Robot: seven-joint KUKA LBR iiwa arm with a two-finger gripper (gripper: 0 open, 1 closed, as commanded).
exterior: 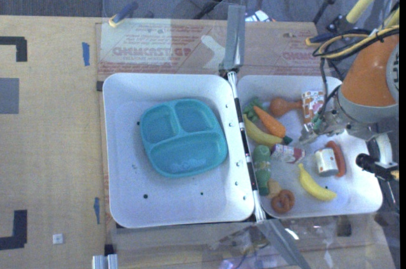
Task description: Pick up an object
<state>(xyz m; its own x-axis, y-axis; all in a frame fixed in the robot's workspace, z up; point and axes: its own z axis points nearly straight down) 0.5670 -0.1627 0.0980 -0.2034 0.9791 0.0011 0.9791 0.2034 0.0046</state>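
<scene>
The right bin (363,190) holds several toy foods: an orange carrot (269,122), a yellow banana (259,133) along the left wall, a second banana (316,185), a green piece (262,160), a brown pretzel (282,200), a white can (326,162) beside a red sausage (340,157), a small carton (311,104), a drumstick (283,106) and a white-and-pink packet (288,152). My gripper (314,132) hangs low over the bin's middle, just right of the carrot and above the packet. Nothing can be seen held in it.
The left bin (120,153) carries a teal divided plate (183,136). A metal divider (244,147) separates the two bins. My orange-banded arm (374,80) covers the right bin's far right corner. Cables and tripod legs lie beyond the bench.
</scene>
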